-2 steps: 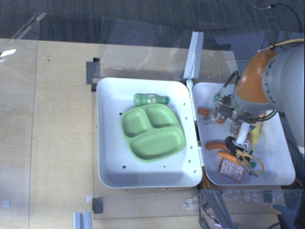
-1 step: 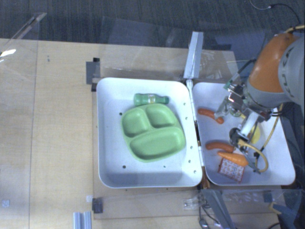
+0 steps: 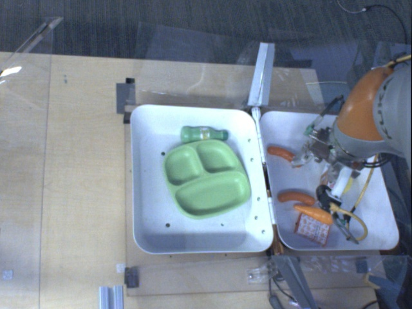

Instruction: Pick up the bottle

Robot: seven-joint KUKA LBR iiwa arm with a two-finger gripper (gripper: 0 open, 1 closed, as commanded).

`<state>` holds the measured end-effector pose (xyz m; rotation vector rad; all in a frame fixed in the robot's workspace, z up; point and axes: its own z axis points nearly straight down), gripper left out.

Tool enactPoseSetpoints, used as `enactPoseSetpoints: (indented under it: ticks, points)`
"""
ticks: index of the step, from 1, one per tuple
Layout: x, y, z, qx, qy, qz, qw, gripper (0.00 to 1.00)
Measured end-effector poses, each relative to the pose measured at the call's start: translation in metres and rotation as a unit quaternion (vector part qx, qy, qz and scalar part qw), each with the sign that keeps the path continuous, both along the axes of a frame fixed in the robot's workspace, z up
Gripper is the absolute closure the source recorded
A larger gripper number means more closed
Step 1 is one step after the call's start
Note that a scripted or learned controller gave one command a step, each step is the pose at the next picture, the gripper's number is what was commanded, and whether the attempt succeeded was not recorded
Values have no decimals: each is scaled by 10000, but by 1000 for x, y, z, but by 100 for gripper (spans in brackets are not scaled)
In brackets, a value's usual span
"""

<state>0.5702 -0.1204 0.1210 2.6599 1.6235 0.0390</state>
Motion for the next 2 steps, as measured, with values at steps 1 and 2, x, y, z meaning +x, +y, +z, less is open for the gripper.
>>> enactPoseSetpoints:
  ticks: [1, 2]
  points:
    - [43, 5, -31, 60, 162, -933, 9955, 0]
    - [84, -16, -32, 122, 322, -2156, 9759, 0]
